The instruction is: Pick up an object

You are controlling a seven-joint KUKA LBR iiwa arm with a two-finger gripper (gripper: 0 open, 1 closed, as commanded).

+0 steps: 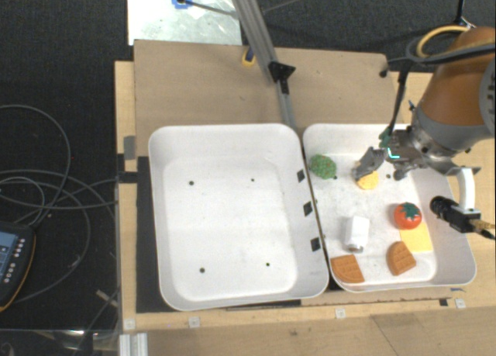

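My gripper (382, 171) hangs low over the back of the right bin (335, 139), fingers spread open with nothing between them. A small yellow piece (369, 182) lies on the bin floor right at the tip of the left finger (366, 165). Left of it sits a green broccoli-like piece (323, 165). A red tomato (408, 216) rests in front of the gripper, partly on a flat yellow slab (421, 240). Nearer the front lie a white block (356, 230), a brown wedge (401, 257) and an orange waffle-like piece (348, 269).
The left bin (225, 215) stands beside the right one, sharing a raised divider with black clips (308, 208). A grey pole (260, 32) slants in from the back. A black fitting (449, 211) on the arm overhangs the right bin's right side.
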